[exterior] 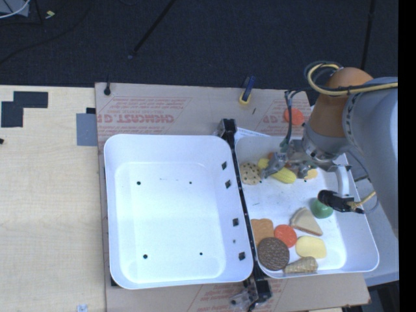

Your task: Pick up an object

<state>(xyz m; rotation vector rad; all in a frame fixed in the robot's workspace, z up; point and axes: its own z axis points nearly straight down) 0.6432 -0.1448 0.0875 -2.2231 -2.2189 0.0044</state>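
Nearest me, a chocolate cookie (pixel 273 253) and cone (pixel 301 264) sit at the right bin's (pixel 364 265) front edge. Further back the gripper (pixel 290 163) hangs low over a yellow banana (pixel 284 176). That crowded pile could make it slip

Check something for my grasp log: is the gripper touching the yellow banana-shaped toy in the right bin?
Cannot tell. In the camera view the gripper sits right over the yellow banana-shaped toy, hiding any contact or gap.
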